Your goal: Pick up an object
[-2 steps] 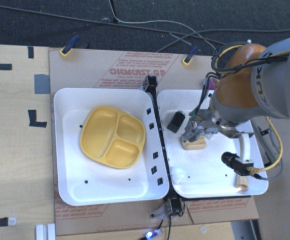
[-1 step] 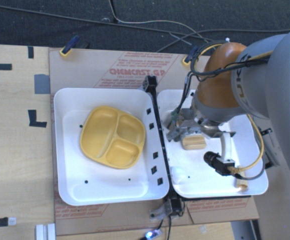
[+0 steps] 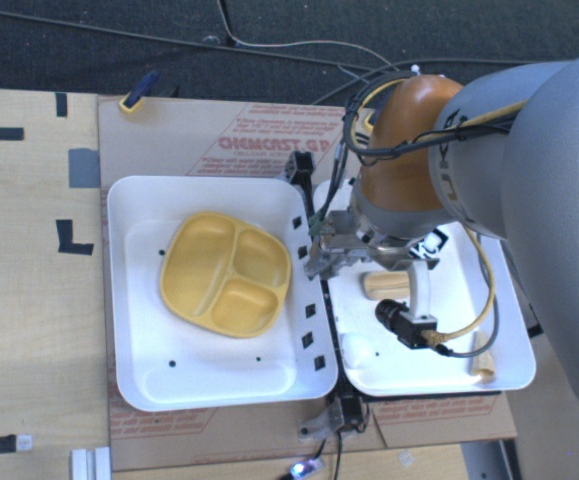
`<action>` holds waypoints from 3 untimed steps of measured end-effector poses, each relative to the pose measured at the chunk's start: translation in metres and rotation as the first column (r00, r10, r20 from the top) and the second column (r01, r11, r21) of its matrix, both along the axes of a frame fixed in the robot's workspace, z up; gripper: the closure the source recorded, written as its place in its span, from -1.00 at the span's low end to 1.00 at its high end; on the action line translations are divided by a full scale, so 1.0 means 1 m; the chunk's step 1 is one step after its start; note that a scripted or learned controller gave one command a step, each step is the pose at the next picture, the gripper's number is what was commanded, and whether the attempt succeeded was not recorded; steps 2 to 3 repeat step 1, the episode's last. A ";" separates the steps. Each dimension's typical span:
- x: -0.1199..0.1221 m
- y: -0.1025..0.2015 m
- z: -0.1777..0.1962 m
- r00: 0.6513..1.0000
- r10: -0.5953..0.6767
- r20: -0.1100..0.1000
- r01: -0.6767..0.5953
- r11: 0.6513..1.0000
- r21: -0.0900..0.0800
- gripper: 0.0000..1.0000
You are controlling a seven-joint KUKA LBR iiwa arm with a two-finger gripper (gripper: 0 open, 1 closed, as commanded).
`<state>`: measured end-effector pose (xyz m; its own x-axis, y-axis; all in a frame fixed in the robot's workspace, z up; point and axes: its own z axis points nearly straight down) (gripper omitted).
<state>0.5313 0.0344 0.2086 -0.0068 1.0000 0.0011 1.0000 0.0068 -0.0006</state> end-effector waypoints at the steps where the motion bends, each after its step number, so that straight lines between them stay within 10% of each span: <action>1: -0.001 0.054 0.012 1.000 0.000 -0.001 0.000 1.000 0.000 1.00; 3: -0.001 0.054 0.012 1.000 0.000 -0.001 0.000 1.000 0.000 1.00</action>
